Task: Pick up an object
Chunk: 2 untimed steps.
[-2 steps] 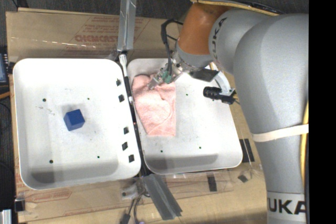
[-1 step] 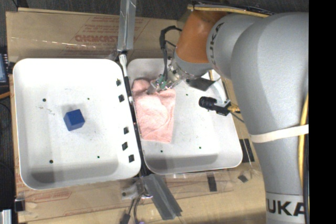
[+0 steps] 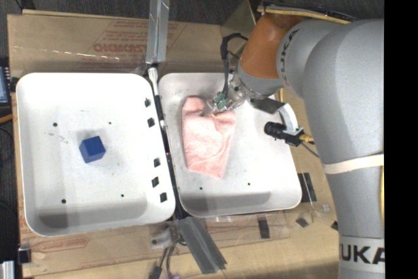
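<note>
Grey arm (image 3: pixel 339 108) overhangs the right bin (image 3: pixel 281 186); its hand (image 3: pixel 221 103) meets the pink cloth's (image 3: pixel 206 137) upper edge, grip state indeterminate. Blue cube (image 3: pixel 92 148) sits in the left bin (image 3: pixel 39 206).

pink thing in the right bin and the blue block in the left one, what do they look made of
Pink thing: likely soft cloth, matte, judging by its folds and limp, crumpled edge. Blue block: rigid, with crisp edges and flat faces, perhaps plastic, foam or painted wood; finish unclear.
</note>
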{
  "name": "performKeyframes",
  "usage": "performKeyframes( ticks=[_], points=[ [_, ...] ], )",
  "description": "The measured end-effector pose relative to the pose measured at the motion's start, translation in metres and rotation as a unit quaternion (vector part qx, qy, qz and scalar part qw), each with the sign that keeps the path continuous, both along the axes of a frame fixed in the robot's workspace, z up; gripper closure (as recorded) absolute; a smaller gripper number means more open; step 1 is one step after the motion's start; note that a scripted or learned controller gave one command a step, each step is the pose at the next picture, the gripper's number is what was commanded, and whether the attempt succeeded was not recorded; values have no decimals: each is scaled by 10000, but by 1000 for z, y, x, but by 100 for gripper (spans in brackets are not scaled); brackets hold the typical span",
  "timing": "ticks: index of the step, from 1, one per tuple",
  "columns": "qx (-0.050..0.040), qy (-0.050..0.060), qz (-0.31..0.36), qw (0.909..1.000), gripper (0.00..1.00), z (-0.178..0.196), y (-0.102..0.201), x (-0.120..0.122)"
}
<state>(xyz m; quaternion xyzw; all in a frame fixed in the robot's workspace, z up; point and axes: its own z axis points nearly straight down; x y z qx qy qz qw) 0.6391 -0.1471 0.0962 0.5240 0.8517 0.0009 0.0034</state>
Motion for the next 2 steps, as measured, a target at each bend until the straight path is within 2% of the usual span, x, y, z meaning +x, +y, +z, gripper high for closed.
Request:
performKeyframes(
  ticks=[1,2],
  points=[
    [1,33,1229,9924,100,96,67,-8],
    [6,45,906,9959,100,128,60,-99]
  ],
)
